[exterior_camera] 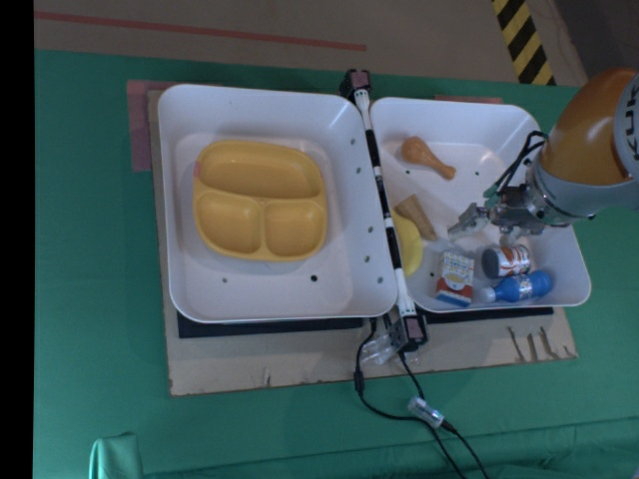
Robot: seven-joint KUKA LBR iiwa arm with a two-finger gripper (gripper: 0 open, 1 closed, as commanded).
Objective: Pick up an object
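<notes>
Jaws stand apart on the grey metal two-finger gripper [477, 219], gripping nothing, above the right white plastic bin [454, 113]. Left of that bin lies the yellow divided plastic tray [261, 199]. Inside the bin's far end, an orange-brown toy drumstick [427, 157] lies diagonally, its thick end toward the far-left.

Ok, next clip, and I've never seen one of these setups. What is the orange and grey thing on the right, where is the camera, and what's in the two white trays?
That is a robot arm reaching in from the right. Its two-finger gripper hangs above the right bin and nothing shows between its fingers. The one camera is fixed above the bench and looks down at a slant. The left bin holds a yellow divided plate. The right bin holds toy food: a chicken drumstick, a tan wedge, a yellow piece, a small carton, a can and a blue bottle.
</notes>
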